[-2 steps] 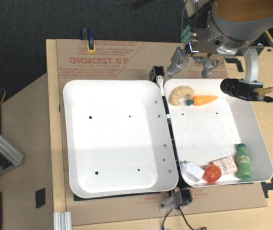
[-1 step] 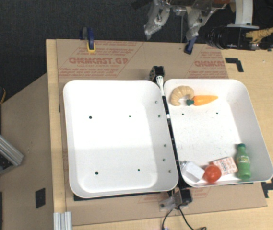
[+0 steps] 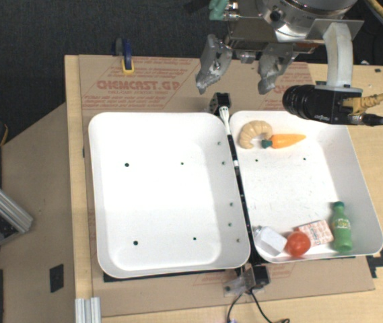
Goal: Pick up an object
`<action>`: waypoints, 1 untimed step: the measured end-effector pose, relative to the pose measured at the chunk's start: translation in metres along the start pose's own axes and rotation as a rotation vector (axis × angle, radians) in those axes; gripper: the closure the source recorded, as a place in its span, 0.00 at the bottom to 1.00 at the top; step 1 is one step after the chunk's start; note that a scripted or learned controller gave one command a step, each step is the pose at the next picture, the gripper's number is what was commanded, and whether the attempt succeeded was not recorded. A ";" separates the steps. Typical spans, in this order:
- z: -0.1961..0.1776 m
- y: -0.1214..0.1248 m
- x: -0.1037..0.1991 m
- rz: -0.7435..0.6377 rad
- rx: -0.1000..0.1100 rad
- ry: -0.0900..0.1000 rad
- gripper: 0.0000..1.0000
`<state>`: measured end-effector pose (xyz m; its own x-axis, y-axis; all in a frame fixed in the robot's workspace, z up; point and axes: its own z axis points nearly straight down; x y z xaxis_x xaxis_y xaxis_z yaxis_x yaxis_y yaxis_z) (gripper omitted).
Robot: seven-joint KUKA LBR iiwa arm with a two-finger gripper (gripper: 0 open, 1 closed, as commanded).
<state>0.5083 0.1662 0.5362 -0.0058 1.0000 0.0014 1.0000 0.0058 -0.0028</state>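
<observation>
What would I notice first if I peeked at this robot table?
Probably the big gripper, hanging open above the far edge of the two white bins. Next, the bright toys in the right bin: a croissant touching an orange carrot at the far end, and a red tomato and green bottle at the near end.

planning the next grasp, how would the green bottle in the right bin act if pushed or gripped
The green bottle lies on its side against the right bin's rim, so a push would probably roll it along the wall. Its rounded, glossy body may slip between fingers. It looks like small toy plastic, likely light and stiff.
</observation>
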 end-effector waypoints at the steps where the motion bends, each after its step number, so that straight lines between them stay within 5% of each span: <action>1: -0.010 0.003 -0.001 0.003 -0.004 -0.001 1.00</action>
<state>0.5115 0.1653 0.5460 -0.0024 1.0000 0.0003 1.0000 0.0024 0.0014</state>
